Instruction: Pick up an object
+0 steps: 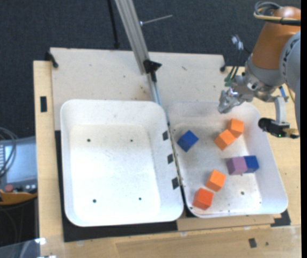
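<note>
Seven small foam cubes lie in the right-hand shallow white plastic bin [269,198] — a blue cube [187,140] by its left wall, two orange cubes [229,134] nearer the far right corner under the grey arm's jaws [226,104], whose spread I cannot tell.

Both bins, left [73,144] and right [269,171], look like matt white plastic, lightly speckled. The blocks, orange [216,179], blue [187,140] and purple [236,165], appear matt, like foam or painted wood. The bench [43,90] looks like pale raw wood, its board [100,71] dull and scuffed. A ribbed metal rail [132,28] shines faintly. The arm's orange band [274,34] is smooth and glossy. The floor [24,15] looks like dark rough carpet.
</note>
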`<state>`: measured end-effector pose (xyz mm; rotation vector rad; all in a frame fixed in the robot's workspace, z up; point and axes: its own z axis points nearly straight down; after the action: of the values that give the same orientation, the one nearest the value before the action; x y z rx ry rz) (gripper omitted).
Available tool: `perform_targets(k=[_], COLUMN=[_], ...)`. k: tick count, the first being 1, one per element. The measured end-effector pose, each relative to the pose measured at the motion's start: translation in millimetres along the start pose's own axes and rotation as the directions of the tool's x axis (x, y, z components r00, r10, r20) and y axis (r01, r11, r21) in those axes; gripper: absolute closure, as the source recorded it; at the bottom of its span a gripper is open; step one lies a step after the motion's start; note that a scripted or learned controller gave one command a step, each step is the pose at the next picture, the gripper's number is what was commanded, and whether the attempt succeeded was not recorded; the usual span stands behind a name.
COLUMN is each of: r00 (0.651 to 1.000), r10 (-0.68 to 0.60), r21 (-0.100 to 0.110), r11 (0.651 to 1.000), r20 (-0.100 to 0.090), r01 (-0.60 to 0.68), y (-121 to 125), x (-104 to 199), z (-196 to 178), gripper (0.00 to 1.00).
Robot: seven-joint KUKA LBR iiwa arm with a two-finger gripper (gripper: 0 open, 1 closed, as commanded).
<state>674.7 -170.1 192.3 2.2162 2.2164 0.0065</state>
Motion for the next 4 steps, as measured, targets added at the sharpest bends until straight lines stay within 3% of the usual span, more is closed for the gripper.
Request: perform_targets(k=[1,2,4], r00=[1.0,1.0,1.0], r10=[-0.002,-0.004,-0.006], r21=[-0.001,0.004,0.009], r11=[1.0,1.0,1.0], r20=[0.001,-0.001,-0.002], r01=[0.002,0.004,0.006], y=[3.2,4.1,-9.1], x=[-3.5,-4.1,99.7], z=[-65.9,-79.7,-71.3], gripper=[1.0,1.0,1.0])
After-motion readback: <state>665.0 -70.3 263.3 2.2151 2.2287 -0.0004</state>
